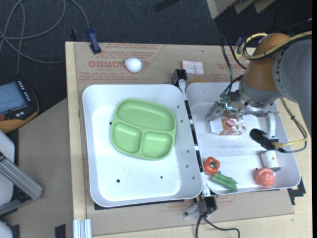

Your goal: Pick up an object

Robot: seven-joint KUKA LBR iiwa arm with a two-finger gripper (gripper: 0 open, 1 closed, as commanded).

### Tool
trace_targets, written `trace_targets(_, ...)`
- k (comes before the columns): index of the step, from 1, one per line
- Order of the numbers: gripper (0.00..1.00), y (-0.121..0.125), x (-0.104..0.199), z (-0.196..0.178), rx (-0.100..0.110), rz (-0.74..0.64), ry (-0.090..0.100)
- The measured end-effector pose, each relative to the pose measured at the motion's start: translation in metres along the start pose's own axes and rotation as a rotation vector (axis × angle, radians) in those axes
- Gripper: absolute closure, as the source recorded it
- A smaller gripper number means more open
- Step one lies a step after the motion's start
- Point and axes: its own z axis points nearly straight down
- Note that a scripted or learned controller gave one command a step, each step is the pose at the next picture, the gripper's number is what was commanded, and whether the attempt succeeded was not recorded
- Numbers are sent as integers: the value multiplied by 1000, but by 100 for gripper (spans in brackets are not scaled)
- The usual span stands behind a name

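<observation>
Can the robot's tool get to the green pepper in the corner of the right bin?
Probably yes. The green pepper lies in the open near the right bin's front-left corner with nothing on top. The tool hovers farther back over a white packet.

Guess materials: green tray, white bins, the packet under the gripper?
Green tray: likely moulded plastic, matte, with soft rounded compartment edges. White bins: probably thin formed plastic, slightly glossy, with rounded lips. Packet: looks like printed paper or film, flat and slightly crinkled; can't tell which. Gripper sits just above it.
</observation>
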Motion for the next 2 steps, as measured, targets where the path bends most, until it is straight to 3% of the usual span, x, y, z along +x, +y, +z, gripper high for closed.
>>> trace_targets(2,0,-40,-6,0,0,1,0)
